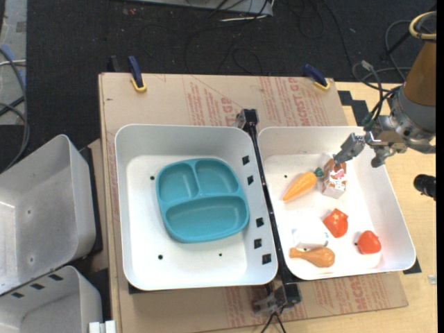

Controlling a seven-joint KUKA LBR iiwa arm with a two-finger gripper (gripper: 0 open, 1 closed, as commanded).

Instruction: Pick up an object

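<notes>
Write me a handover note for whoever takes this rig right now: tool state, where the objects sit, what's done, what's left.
Tool: low over the right bin, at the small carton; grip state unclear.
Right bin holds the carrot, carton, strawberry, tomato and drumstick.
Left bin holds the teal divided plate.
Done: arm positioned near the carton.
Left: nothing visibly lifted; the pick is yet to be completed.

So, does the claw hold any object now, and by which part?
It cannot be told. The claw is directly above the small white carton with red print in the right white bin, beside the orange toy carrot.
</notes>
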